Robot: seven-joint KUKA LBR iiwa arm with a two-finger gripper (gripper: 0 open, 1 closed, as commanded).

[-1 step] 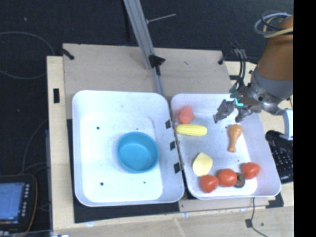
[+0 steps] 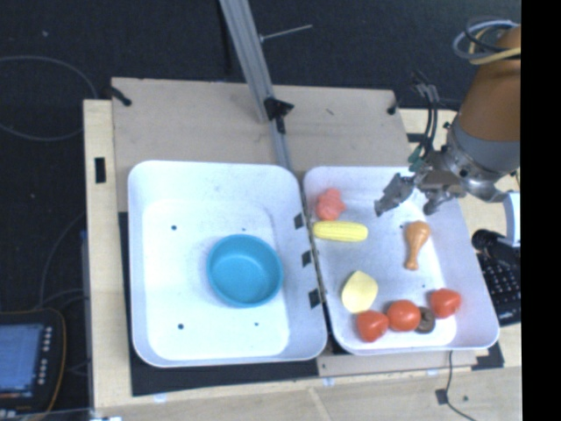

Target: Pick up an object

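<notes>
My gripper (image 2: 412,200) hangs over the back of the right bin (image 2: 465,235), its two dark fingers spread apart and open, with nothing between them. Just below it lies an orange drumstick-shaped toy (image 2: 415,242). A yellow corn cob (image 2: 340,231) and a pink-red piece (image 2: 330,204) lie to its left near the bin's left wall. Toward the front sit a pale yellow fruit (image 2: 358,291), three red tomato-like pieces (image 2: 403,315) and a small dark item (image 2: 425,321).
The left bin (image 2: 158,235) holds a blue bowl (image 2: 244,270). A grey metal bar (image 2: 250,55) slants down to the gap between the bins. A black keyboard (image 2: 500,274) lies just right of the right bin.
</notes>
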